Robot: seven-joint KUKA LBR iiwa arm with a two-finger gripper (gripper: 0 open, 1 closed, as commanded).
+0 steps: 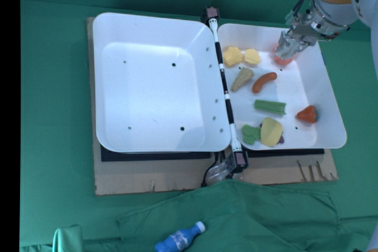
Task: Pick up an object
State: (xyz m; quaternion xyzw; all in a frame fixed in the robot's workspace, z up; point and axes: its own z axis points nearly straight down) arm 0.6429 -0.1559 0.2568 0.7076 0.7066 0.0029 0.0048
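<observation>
My gripper [287, 48] hangs over the back of the right bin [328, 91], right on top of a small pink-red object [282, 58]. The gripper covers the object's top, and whether it grips it I cannot tell. In the same bin lie two yellow pieces [233, 56] [252, 56], a tan cone [241, 78], a red sausage [264, 82], a green stalk [270, 106], a red piece [307, 114], a green broccoli [250, 134] and a yellow slice [271, 131].
The left bin [118, 32] lies alongside, joined at a black-and-white divider [224, 88]. Both bins rest on a cardboard sheet [142, 181] on green cloth. A blue bottle [180, 238] lies on the folded cloth at the front.
</observation>
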